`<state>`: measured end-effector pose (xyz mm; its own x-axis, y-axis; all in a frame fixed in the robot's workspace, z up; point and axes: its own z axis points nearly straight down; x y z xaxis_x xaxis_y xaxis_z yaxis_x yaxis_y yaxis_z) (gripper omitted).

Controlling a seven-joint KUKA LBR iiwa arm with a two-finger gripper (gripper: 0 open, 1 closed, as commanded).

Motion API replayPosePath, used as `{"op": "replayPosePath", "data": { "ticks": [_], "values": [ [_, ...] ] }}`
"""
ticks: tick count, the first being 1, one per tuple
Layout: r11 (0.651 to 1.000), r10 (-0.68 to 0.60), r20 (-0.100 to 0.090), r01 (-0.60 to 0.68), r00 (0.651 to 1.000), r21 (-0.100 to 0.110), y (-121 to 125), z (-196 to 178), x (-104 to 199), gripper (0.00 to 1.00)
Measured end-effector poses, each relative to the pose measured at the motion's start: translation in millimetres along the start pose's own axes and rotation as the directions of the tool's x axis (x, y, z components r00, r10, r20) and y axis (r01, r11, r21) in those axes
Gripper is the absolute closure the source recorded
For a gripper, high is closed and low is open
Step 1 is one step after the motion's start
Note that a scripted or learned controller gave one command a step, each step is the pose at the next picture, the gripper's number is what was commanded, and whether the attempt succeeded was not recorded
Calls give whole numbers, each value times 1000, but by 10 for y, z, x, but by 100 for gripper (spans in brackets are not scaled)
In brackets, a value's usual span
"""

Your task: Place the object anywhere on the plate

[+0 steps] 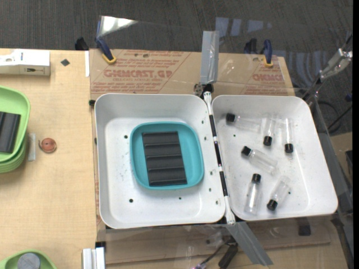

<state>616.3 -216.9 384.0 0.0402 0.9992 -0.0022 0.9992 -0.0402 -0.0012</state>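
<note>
Both bins (112,206) are seen as smooth white plastic with a slight sheen. The teal plate (193,150) appears as glossy plastic; its dark ribbed insert (164,157) is matt. The vials (259,159) are noted as clear plastic or glass, black-capped. The bench (50,206) is pale matt wood.

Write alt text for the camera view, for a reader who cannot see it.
Two shallow white bins sit side by side: the left bin holds a teal plate with a dark ridged insert, the right bin holds scattered clear vials with black caps.
</note>
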Motion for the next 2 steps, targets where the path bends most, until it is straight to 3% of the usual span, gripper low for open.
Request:
{"op": "replayPosePath", "data": {
  "ticks": [1,2],
  "values": [
    [997,-73,0,73,997,-1,415,-573,29,0],
    [997,-74,0,74,997,0,415,-571,30,0]
  ]
}}
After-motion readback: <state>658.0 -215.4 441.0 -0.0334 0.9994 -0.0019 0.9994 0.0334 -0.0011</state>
